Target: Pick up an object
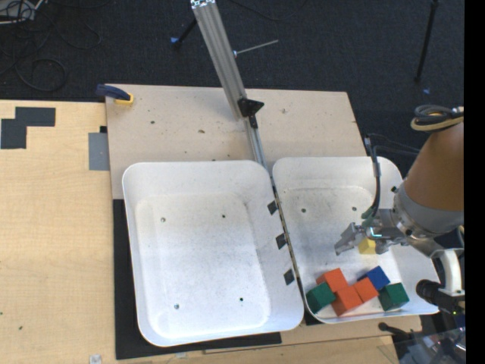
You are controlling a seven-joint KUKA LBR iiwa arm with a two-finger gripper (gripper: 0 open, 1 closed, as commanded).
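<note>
The arm (439, 177) is running off the right edge. The gripper (362, 241) is covering part of a yellow block (368, 245) — whether the fingers are gripping it is too small to tell. The right bin (333, 173) is partly lying under the arm.

So the desk (182, 120) is a pale, speckled board in the middle of the frame. Two shallow white bins sit on it side by side: left bin (198, 249) and right bin (333, 174), touching along the middle. A blue and yellow clamp (115, 94) sits at the board's upper left corner.
</note>
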